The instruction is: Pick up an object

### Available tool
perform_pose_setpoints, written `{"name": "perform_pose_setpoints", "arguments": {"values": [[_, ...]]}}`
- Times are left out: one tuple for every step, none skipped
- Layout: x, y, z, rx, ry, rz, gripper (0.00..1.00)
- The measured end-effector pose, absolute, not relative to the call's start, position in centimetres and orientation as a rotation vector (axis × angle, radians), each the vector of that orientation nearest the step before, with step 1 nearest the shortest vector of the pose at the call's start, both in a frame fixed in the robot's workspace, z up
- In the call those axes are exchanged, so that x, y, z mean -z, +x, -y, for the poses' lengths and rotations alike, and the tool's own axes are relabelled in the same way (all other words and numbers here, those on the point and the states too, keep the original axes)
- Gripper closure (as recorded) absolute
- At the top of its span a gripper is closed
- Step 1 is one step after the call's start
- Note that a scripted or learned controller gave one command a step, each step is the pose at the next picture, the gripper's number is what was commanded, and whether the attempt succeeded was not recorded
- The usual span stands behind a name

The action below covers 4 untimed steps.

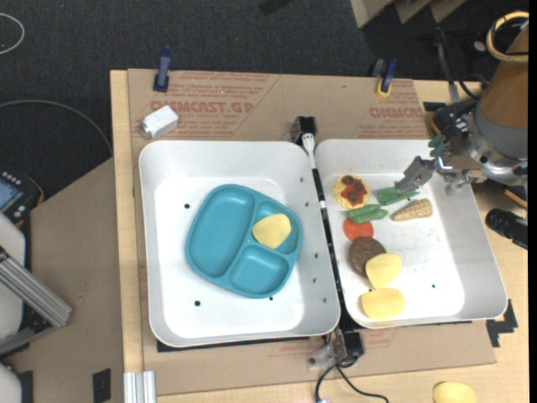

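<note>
The hand (413, 177) hangs over the far part of the right bin (478, 259), reaching in from the right, its grey fingers (411, 175) just above a green bean-like piece (391, 196); whether they are open or closed I cannot tell, and nothing shows between them. Just beside that green piece lies a tan corn cob (413, 211), and a second green pod (366, 213) lies a little nearer the bin's left wall. Toward the far left corner sits a small yellow pizza slice with red topping (350, 191). Below the pods is a red tomato piece (358, 227), then a brown round patty (366, 252), with two yellow potato-like pieces (383, 269) (383, 302) touching near the front.

In the left bin (168, 225) a teal divided plate (235, 240) lies flat, and one yellow piece (272, 230) rests in its right-hand compartment.

Both bins sit side by side on a cardboard-covered desk (252, 107), where a small white block (159, 122) lies near the far left corner
</note>
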<state>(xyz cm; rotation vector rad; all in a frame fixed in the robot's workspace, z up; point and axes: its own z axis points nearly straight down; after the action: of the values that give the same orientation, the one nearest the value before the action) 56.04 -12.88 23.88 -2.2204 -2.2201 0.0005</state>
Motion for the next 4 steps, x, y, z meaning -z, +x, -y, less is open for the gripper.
{"name": "perform_pose_setpoints", "arguments": {"values": [[-18.2, 50.7, 8.0, -0.006, -2.212, 2.216, 0.0], [-29.7, 47.9, 3.8, 0.004, -2.219, 2.228, 0.0], [-18.2, 47.9, -2.7, -0.001, -2.214, 2.222, 0.0], [-28.6, 48.0, -6.1, 0.007, -2.22, 2.228, 0.0]]}}
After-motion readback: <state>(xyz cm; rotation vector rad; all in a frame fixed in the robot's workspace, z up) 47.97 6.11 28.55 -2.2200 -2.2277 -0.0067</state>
